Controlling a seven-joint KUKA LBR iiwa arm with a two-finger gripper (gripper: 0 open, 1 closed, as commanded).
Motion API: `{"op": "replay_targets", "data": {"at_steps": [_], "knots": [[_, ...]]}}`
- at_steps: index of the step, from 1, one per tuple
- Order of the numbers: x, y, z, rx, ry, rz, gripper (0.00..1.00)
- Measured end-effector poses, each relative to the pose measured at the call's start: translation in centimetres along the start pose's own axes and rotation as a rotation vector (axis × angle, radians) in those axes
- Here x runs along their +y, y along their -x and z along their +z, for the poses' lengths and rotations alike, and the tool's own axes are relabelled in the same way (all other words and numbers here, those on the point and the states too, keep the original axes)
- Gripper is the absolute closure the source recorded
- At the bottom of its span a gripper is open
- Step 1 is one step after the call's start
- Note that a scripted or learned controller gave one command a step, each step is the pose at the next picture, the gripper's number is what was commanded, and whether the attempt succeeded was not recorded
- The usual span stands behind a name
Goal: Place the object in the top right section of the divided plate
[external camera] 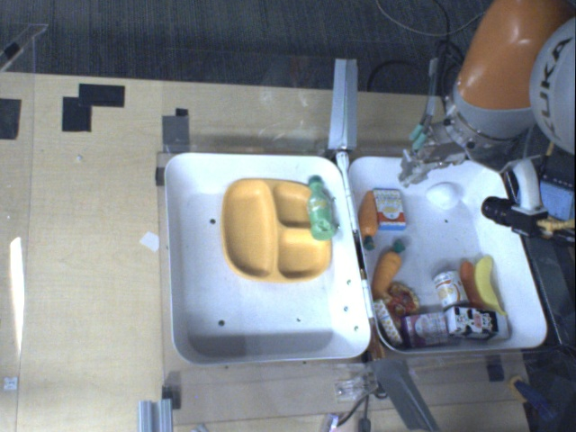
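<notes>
**Bottle on the plate rim, claw over the other bin**

Bottle (319, 209), green and clear, lies on the right edge of the yellow divided plate (261, 232), at the top right section, partly over the rim. It is well to the left of the claw (421, 158) and a little lower in the camera view, across the wall between the two bins.

The plate sits in the left bin (193, 313), far left of the claw. The claw hangs over the upper part of the right bin (526, 318), below the orange band (508, 48) of the arm. Nothing is seen between its fingers; whether they are spread or pressed together I cannot tell, the parts are too small and mixed.

Just below the claw and slightly left stands a small carton (390, 209), with an orange piece (368, 216) beside it. Further below lie a carrot (387, 273), a small can (447, 288), a yellow banana (487, 282) and a dark bottle (445, 325), all on the right bin floor. Both bins rest on the counter (81, 268).
</notes>
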State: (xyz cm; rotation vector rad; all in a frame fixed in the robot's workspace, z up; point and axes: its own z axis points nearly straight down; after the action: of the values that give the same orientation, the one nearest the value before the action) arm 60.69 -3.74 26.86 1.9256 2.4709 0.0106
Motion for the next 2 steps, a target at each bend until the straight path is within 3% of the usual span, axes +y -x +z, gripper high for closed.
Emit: {"op": "replay_targets", "data": {"at_steps": [1,2], "knots": [[2.3,5.8,4.9,0.001,-0.006,-0.077,1.0],[2.6,5.7,3.6,-0.002,0.001,-0.082,1.0]]}}
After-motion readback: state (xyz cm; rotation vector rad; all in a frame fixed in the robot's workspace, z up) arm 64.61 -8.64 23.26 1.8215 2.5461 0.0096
